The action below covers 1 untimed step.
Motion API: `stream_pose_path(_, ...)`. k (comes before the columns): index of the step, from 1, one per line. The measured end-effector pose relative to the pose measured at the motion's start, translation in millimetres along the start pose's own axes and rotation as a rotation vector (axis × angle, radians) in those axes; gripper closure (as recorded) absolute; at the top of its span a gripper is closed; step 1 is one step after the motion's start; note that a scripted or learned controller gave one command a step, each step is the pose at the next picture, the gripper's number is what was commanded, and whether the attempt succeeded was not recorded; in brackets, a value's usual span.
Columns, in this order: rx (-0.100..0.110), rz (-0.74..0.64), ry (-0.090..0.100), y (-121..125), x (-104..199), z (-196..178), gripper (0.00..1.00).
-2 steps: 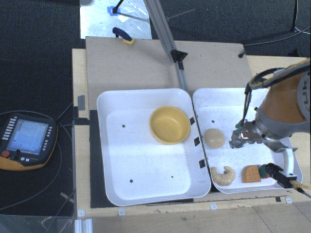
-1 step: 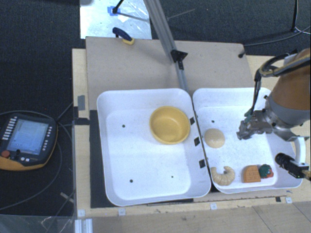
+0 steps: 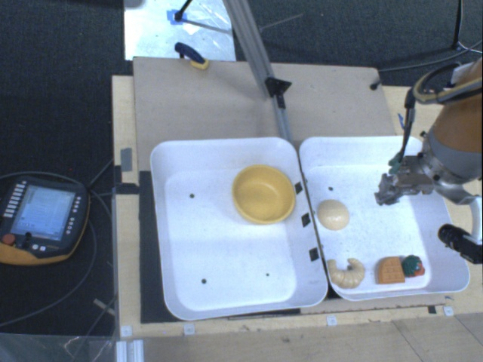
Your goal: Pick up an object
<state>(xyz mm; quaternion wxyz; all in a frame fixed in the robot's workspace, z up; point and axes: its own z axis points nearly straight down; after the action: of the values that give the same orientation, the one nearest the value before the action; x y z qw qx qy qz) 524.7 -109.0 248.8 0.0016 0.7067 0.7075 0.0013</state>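
In the right bin (image 3: 355, 153) lie a cream round bun-like object (image 3: 333, 214), a pale croissant-shaped object (image 3: 346, 273) and an orange block with a green and red piece (image 3: 398, 268) at the front. A yellow bowl (image 3: 263, 193) sits in the left bin (image 3: 219, 277). My gripper (image 3: 386, 194) hangs over the right bin's middle, to the right of the round object and apart from it. Nothing shows between its fingers.
A metal pole (image 3: 256, 47) slants across the bench behind the bins. A teach pendant (image 3: 39, 219) lies on the floor at the left. A black cylinder (image 3: 459, 241) juts over the right bin's right rim.
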Motion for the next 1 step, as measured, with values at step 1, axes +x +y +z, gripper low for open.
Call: stream_pose_path(1, 0.003, -0.003, 0.001, -11.8, 49.0, -5.5, 1.0)
